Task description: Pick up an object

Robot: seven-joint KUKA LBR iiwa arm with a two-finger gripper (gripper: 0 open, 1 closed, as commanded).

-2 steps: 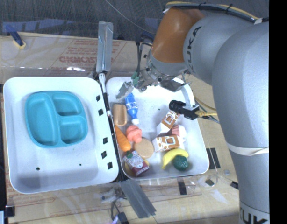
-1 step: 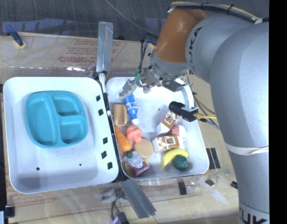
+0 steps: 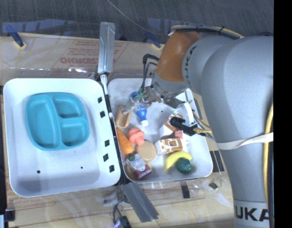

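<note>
Small blue-and-white bottle [image 3: 141, 113] lies tilted in right bin [image 3: 203, 167]

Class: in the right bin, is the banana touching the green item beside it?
Touching. The camera view shows the banana curving against the green item with no gap between them.

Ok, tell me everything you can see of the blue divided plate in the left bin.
The blue plate is a rounded-corner tray that looks like smooth turquoise plastic, moulded into three compartments: one long one on the left, two smaller on the right. It lies flat, right way up, on the floor of the left bin, toward its upper left. Nothing sits in it, and nothing else touches it.
</note>
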